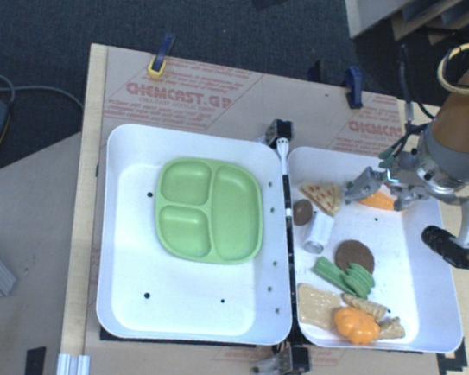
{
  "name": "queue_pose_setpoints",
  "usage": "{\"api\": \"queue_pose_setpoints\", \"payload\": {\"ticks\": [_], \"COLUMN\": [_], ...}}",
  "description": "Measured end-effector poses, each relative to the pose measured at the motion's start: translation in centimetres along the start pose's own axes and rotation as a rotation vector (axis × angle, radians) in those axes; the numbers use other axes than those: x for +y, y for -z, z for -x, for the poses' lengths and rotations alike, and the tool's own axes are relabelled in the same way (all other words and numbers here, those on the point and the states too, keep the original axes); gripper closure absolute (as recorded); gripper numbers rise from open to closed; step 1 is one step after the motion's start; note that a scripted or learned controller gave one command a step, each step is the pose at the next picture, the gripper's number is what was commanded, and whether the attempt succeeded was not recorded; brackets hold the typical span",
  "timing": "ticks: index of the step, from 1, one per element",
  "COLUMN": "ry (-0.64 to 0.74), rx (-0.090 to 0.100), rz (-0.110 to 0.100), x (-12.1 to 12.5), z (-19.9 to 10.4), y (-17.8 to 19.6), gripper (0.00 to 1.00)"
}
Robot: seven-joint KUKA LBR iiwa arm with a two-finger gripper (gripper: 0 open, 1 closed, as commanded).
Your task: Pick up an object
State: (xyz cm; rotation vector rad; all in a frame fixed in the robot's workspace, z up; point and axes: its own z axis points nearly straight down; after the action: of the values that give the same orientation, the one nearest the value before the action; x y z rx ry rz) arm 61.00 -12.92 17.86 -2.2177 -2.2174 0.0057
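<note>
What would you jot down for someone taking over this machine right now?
Gripper: low over the far end of the right bin, by an orange piece; nothing visibly between its fingers.
Right bin: toast slice, brown disc, green beans, orange fruit, white tube.
Left bin: green divided plate.
Done: nothing lifted yet.
Left: grasp and lift one object.

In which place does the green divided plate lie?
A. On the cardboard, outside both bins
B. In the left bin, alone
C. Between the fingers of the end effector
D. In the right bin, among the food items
B: the green divided plate lies flat in the left bin, while the toy food items sit in the right bin, and the end effector hangs over the far end of that right bin.
</note>
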Motion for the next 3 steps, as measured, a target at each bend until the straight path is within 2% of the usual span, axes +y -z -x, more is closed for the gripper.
{"api": "queue_pose_setpoints", "payload": {"ticks": [2, 3], "ry": [0.000, -0.001], "rx": [0.000, -0.002], "rz": [-0.001, 0.007], "x": [-0.1, 0.1], "z": [0.3, 0.4], "y": [-9.7, -8.3], "gripper": [0.00, 1.00]}}
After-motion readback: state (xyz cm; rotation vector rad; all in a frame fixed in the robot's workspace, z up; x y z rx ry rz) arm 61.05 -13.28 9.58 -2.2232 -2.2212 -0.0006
